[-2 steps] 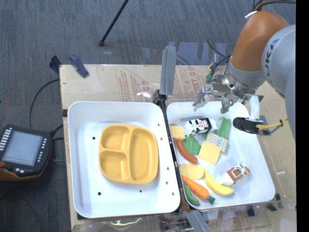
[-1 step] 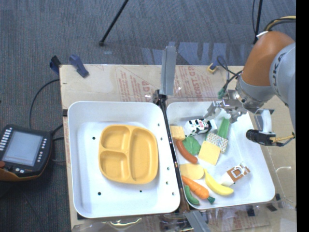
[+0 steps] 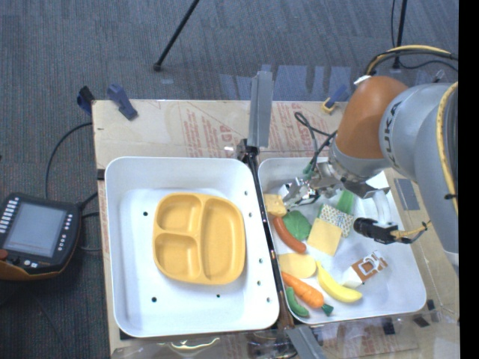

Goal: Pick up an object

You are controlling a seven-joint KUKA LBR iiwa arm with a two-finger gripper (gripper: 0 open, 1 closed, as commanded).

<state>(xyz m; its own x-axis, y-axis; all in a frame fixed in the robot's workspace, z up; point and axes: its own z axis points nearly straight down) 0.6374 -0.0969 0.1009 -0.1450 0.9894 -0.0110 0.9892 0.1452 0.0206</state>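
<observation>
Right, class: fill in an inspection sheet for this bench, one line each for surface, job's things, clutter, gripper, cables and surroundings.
Surface: wooden bench bearing two white bins side by side, left bin and right bin.
Job's things: toy foods piled in the right bin, among them a banana, carrot, sausage and yellow cheese slice.
Clutter: yellow divided plate in the left bin.
Gripper: gripper low over the right bin's upper left corner; grasp unclear.
Cables: black cable running left of the bench.
Surroundings: grey carpet, tripod leg, handheld control pendant.
</observation>
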